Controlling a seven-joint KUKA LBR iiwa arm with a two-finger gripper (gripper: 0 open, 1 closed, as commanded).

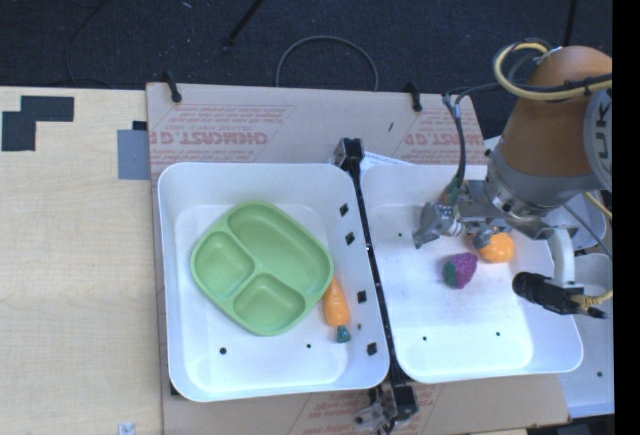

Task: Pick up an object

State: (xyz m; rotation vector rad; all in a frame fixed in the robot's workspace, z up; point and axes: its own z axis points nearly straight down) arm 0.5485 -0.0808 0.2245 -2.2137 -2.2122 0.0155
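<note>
Two white bins are seen side by side on a printed cardboard sheet point(230, 128), which is laid on a pale counter point(70, 273). A black strip point(362, 253) is noted between the bins.

Left bin point(200, 373): a green divided plate point(262, 266) is set flat near the middle, turned at an angle to the bin walls. A small orange carrot point(335, 303) with a teal end is found just beside the plate's right edge, close to the bin's right wall, with the teal end pointing toward the near side.

Right bin point(480, 353): a small purple toy fruit point(459, 270) with a touch of green is seen on the floor, roughly mid-bin. A small orange toy fruit point(495, 247) lies just beside it, up and to the right, close under the wrist. The two are near each other; contact cannot be judged.

The arm point(550, 123) is reached in from the right over the far right part of this bin. The jaws are held low over the bin floor, to the upper left of the purple fruit and apart from it. Whether the jaws are parted or closed cannot be told, and nothing is seen between them.
</note>
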